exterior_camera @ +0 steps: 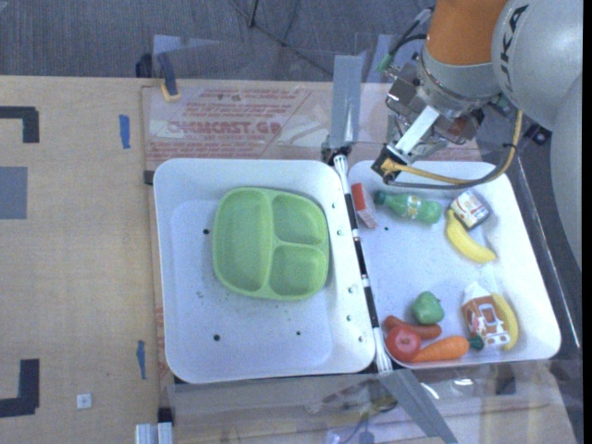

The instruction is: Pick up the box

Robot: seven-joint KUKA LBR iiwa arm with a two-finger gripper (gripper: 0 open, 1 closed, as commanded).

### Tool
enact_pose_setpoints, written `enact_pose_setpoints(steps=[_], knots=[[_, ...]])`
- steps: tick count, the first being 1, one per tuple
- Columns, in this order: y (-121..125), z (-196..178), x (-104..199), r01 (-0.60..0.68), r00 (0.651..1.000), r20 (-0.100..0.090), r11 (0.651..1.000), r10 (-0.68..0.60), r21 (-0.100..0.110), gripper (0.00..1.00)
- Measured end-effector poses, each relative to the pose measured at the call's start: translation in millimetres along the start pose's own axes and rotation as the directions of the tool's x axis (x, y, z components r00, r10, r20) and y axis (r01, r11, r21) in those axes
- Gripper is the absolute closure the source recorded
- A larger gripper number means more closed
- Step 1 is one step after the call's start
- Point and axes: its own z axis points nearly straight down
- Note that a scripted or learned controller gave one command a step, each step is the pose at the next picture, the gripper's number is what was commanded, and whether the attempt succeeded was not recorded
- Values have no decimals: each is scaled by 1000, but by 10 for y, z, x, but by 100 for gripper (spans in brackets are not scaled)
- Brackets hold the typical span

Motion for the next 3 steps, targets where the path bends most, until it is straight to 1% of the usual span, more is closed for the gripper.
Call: enact_pose_setpoints(steps=[1, 2, 3], knots=[[205, -1203, 151, -85, 996, -1, 996, 85, -3, 100], [201, -1201, 156, -84, 996, -1, 996, 84, -3, 0], [189, -1307, 183, -78, 997, -1, 997, 78, -5, 100]])
